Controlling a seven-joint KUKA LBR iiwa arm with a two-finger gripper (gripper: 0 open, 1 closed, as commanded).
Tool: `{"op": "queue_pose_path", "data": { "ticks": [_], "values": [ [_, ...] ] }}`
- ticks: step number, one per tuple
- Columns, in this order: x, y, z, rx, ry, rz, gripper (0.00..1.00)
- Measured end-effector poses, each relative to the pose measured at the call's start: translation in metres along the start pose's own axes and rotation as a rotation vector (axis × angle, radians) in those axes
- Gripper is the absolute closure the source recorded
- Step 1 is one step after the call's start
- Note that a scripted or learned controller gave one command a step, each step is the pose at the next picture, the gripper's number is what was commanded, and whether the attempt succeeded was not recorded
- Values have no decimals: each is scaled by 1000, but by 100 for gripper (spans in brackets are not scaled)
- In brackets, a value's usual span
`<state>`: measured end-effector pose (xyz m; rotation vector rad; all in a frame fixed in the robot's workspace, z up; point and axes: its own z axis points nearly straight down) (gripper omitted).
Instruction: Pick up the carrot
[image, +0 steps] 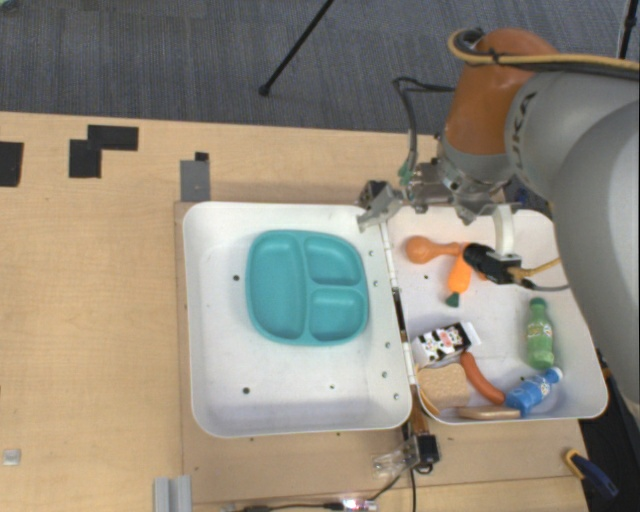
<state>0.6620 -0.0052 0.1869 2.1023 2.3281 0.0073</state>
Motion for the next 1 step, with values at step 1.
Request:
{"op": "queue_pose_path", "data": {
  "ticks": [1],
  "values": [
    [-57, -33, 45, -26, 32, -129, 0]
  ]
}}
